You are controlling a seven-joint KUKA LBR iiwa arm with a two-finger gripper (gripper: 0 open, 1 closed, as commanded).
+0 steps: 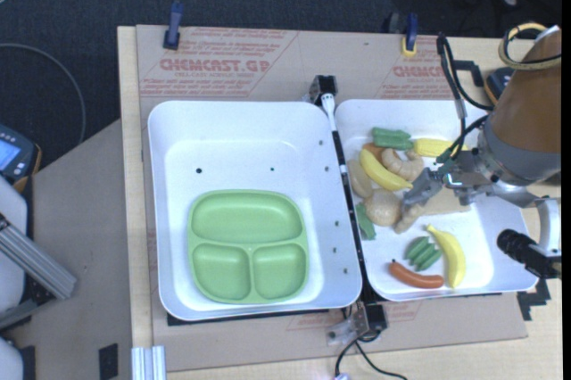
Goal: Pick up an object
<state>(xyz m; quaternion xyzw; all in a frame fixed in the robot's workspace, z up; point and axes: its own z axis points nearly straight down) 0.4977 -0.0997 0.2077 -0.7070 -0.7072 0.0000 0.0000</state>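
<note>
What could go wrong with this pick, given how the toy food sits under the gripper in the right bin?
1. Clutter: the gripper sits low over a tight pile, where a curved banana lies against pale tan pieces, so it may pinch two items or push them apart.
2. Slip: the banana's curved, smooth shape could twist out of a two-finger pinch.
3. Edge: the pile lies near the right bin's left wall, so a nudged piece could wedge against it, beside the green piece already there.

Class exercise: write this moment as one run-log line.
arm: reaching from right | gripper: low in right bin, over toy food pile | banana: beside it | green tray: left bin
</note>
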